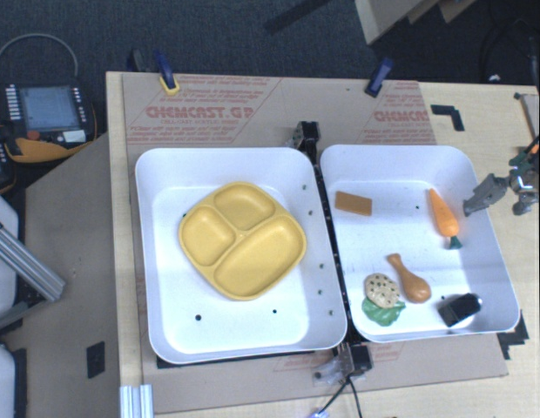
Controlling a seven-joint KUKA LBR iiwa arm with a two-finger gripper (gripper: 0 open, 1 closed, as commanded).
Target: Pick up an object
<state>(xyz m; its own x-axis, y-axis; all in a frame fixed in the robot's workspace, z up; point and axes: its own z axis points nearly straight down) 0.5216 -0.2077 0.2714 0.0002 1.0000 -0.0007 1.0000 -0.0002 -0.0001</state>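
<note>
The right bin (401, 159) holds several toy foods. A brown rectangular slice (353, 204) lies at its upper left and an orange carrot (442, 213) near its right wall. Lower down are a brown drumstick (408, 279), a speckled cookie (382, 290) resting on a green leaf (385, 313), and a small black object (460, 308) in the lower right corner. My gripper (502, 198) hangs at the right rim of this bin, just right of the carrot. It is open, with nothing between its fingers.
The left bin (157, 233) carries a yellow divided plate (243, 239) in its middle. A black clamp (306, 134) sits at the top of the seam between the bins. Brown cardboard (279, 103) lies under both bins.
</note>
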